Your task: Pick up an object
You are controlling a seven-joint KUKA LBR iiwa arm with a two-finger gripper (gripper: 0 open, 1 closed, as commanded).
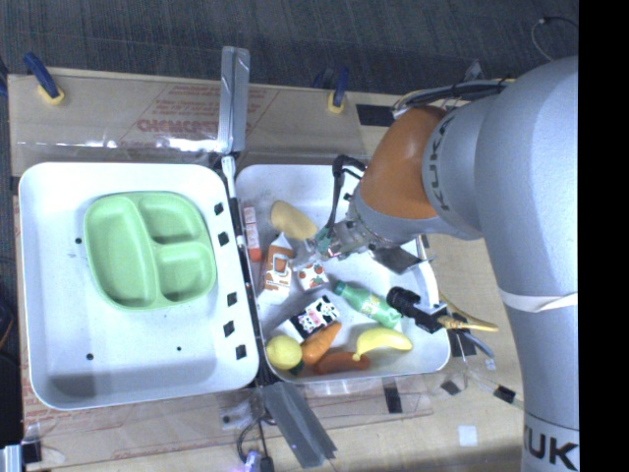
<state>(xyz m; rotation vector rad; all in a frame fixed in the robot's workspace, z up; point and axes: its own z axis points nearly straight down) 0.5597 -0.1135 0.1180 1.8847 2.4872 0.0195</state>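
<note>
Two shallow white bins: left one (59, 362) holds a green sectioned plastic tray (147, 249); right bin (432, 357) at centre-right holds the yellow plastic banana (381, 341), long axis roughly horizontal, tips down, lower right; gripper (329, 244) hangs mid-bin near a tan potato-shaped piece (293, 219), jaw opening can't be made out.

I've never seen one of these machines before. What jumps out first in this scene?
The big grey arm with its orange band dominates the right side, reaching down into the right bin. That bin is crowded with toy food: a banana, a lemon, a carrot and a green bottle near its front. The left bin holds a pale green divided tray.
</note>
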